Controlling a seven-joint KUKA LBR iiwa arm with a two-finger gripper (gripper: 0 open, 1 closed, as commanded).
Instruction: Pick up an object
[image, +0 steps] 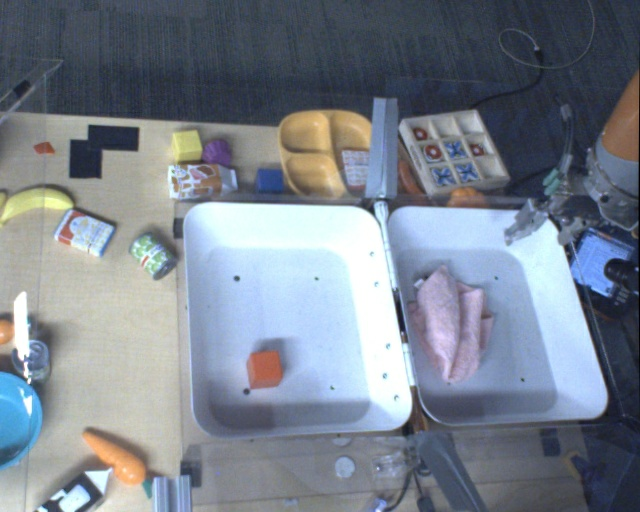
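A crumpled pink cloth (450, 322) lies in the middle of the right bin (560, 400). A small orange block (265, 368) sits near the front left of the left bin (200, 300). The arm comes in from the right, and my gripper (537, 214) hangs over the right bin's far right corner. It is well apart from the cloth, up and to the right of it. Nothing shows in its grasp.
Behind the bins are a yellow divided dish (322, 150), a tic-tac-toe board (452, 150) and small blocks. On the bench to the left lie a banana (35, 204), a small carton (84, 233), a can (153, 255), a blue bowl (15, 420) and a carrot (117, 456).
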